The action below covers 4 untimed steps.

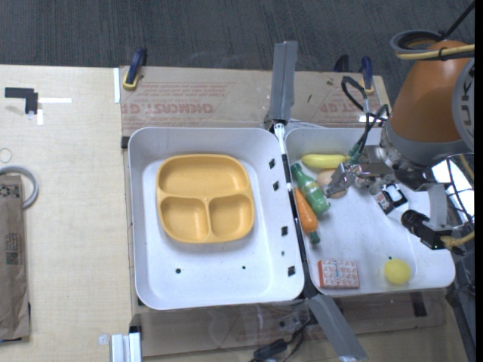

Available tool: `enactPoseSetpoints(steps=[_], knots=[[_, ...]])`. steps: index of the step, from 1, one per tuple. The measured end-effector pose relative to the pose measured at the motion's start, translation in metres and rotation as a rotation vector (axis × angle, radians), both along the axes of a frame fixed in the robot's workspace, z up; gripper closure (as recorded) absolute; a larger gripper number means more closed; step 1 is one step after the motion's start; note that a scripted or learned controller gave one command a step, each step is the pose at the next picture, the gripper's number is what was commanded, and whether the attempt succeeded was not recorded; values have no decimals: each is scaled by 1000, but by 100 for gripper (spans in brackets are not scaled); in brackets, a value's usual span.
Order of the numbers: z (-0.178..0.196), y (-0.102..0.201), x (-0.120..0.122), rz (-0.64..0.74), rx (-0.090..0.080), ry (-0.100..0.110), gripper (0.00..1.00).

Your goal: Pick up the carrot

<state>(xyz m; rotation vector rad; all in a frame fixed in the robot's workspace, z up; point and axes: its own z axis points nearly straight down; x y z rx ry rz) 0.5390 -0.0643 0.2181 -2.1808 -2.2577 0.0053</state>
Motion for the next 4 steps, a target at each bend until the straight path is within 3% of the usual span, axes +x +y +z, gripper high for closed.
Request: enactPoseSetpoints(steps=[1,3,4], knots=[[-28,25,-62,112,1,0,0],[-27,74,-61,377,1,-1,0],[50,66,-60,443,0,-4,0]])
